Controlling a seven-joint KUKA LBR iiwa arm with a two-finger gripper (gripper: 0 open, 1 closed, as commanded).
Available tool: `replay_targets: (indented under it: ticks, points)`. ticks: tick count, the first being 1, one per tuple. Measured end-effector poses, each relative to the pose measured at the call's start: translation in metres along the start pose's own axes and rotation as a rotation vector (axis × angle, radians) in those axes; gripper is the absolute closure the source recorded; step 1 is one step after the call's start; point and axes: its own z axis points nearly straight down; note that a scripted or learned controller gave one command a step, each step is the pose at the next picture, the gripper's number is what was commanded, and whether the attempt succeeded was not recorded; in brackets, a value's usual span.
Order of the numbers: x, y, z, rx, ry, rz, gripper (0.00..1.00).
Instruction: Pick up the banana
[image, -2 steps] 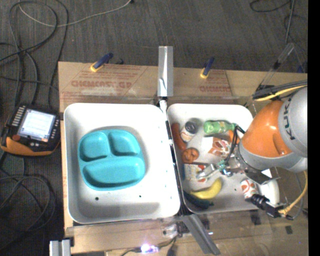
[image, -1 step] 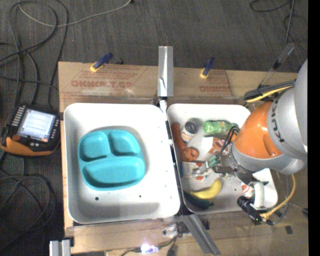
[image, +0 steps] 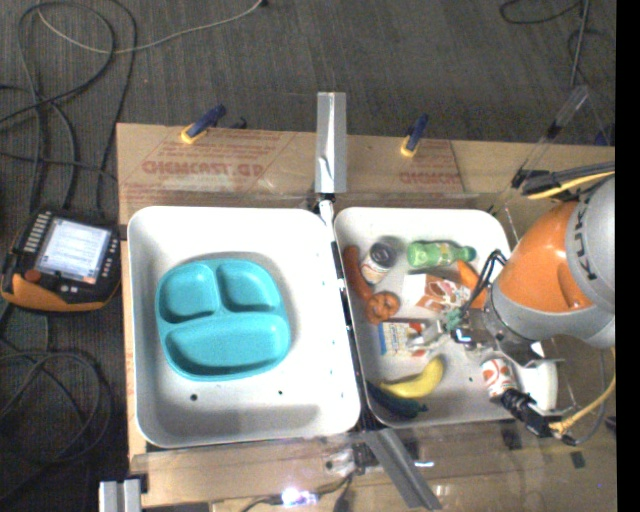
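Reaching in from the right, the grey arm with the orange band held its small two-finger gripper (image: 452, 328) over the right-hand white plastic bin (image: 490, 222). I could not tell how the tool was set, because it was small and dark against the clutter.

The curved yellow banana (image: 420, 381) lay near the front of that bin, with a dark green thing (image: 398, 404) right beside its lower end. The gripper was near the banana but not on it, a little up and to the right of it. Nothing yellow was in the tool. So the picking step looked not yet done, and the arm seemed to be lining up. Next it would likely need to go forward and down onto the middle of the banana.

Other things were packed close: a flat white packet (image: 398, 338) just above the banana, an orange toy carrot (image: 468, 276), a green bottle (image: 438, 253) and a small round tin (image: 381, 256). The packet could get grabbed by mistake.

The left white bin (image: 150, 225) held a blue plastic tray with three parts (image: 225, 318).
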Motion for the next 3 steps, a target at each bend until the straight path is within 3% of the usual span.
replay_targets:
  ticks: [1,2,3]
  points:
    - [0.027,-0.002,0.001,-0.003,-0.014,-0.185,0.0]
    - [0.027,-0.002,0.001,-0.003,-0.013,-0.247,0.0]
    - [0.031,0.002,-0.013,-0.008,-0.006,-0.252,1.0]
